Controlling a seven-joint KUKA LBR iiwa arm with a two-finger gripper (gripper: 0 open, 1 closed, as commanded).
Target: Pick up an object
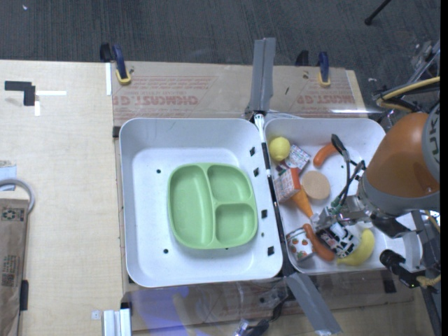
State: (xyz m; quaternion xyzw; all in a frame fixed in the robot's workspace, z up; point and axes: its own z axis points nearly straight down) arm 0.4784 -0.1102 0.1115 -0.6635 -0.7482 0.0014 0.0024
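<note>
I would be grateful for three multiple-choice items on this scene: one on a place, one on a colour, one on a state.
1. Where does the divided plate lie?
A. Left bin
B. Right bin
C. On the bench

2. What colour is the fruit in the right bin's far left corner?
A. Green
B. Yellow
C. Red

3. How is the gripper placed?
A. Over the left bin
B. Low among the right bin's items
C. Outside both bins

Answers: 1 A, white bin floor surrounds it; 2 B, a lemon; 3 B, beside the banana.

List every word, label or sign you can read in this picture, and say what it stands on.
Red print on the cardboard sheet behind the bins: upside down and blurred, not surely readable.
Recycling sign on the brown paper bag; no words readable.
Print on the small packets in the right bin: too small to read.
</note>
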